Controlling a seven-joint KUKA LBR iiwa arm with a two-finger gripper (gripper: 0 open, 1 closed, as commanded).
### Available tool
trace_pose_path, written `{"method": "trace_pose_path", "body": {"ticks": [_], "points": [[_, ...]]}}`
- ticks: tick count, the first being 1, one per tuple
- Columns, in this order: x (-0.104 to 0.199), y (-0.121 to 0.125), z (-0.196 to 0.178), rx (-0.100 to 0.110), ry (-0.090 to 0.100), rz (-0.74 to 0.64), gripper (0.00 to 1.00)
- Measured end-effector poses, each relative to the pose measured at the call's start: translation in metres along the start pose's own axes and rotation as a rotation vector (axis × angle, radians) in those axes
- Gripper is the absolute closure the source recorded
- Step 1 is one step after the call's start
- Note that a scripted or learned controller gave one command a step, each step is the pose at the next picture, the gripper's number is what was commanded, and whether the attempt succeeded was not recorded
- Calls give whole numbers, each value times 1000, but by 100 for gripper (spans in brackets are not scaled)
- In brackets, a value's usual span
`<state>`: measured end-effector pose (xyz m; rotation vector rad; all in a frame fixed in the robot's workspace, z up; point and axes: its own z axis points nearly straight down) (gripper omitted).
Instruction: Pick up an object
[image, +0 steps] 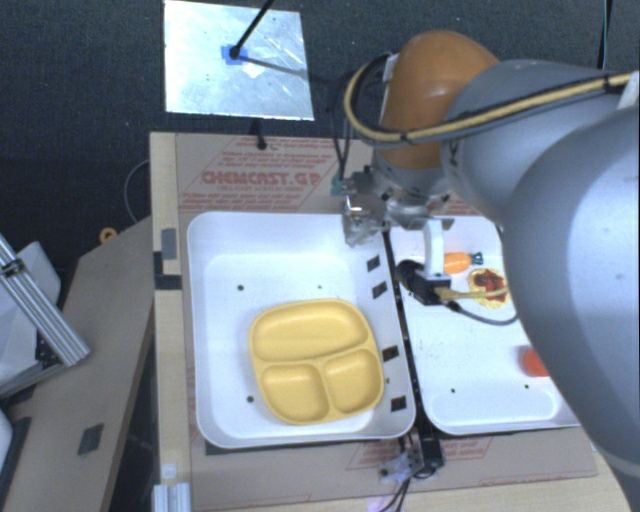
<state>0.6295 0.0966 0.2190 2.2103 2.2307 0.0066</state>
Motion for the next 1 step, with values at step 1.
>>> {"method": "trace_pose_path", "body": {"ticks": [1], "points": [[-3,-1,0,2,-2,3,0]]}}
